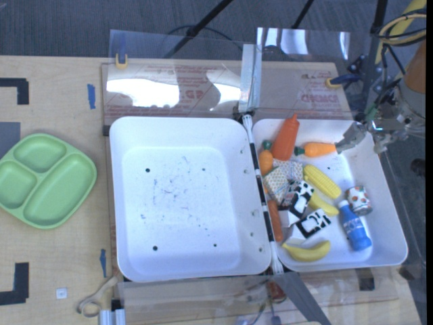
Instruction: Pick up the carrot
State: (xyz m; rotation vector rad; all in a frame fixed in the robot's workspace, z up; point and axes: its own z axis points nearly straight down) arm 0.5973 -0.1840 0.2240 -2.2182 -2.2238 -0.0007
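Note:
The carrot [319,149] is short and orange with a green leafy end pointing left. It lies flat near the back of the right bin [387,202]. My gripper [352,138] reaches in from the right and sits low at the carrot's right tip, touching it or nearly so. The wrist above it hides how the gripper stands. The carrot still rests on the bin floor.
Just left of the carrot stands an orange-red bottle [286,135]. In front lie a corn cob [322,181], a cow-patterned toy [304,208], a blue bottle [354,227], a banana [306,250] and a patterned cloth [283,179]. The left bin [128,141] and a green divided plate [44,179] lie further left.

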